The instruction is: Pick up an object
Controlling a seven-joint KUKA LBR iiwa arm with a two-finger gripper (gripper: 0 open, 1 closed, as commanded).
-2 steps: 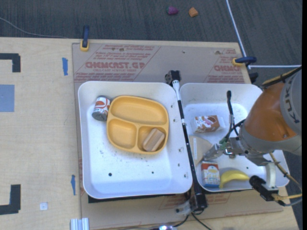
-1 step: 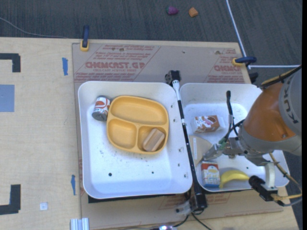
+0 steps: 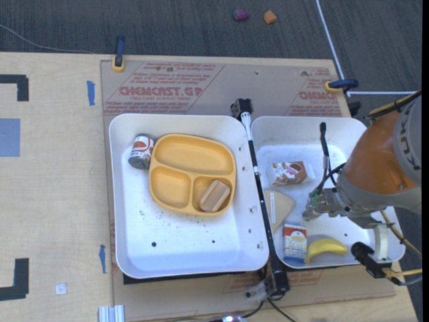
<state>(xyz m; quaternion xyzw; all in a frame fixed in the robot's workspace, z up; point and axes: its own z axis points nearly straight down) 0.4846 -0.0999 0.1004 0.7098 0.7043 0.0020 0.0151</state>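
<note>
Arm over the right bin (image 3: 348,127)
Gripper (image 3: 316,205) hangs above the bin floor, grip state unclear; banana (image 3: 326,249) just below it, small carton (image 3: 294,241) below-left

Bench (image 3: 53,200) bears 2 bins (image 3: 188,253).

The arm (image 3: 385,163) is grey with a broad orange band, black cables trailing along its wrist.

A: Any readable text?
B: Red print "CHEMCAST GP" on the brown protective sheet (image 3: 167,86) behind the bins, repeated at its right corner, upside down.
A: The can (image 3: 141,151)? The small carton (image 3: 294,241)?
B: Printing there, too small to read.
</note>
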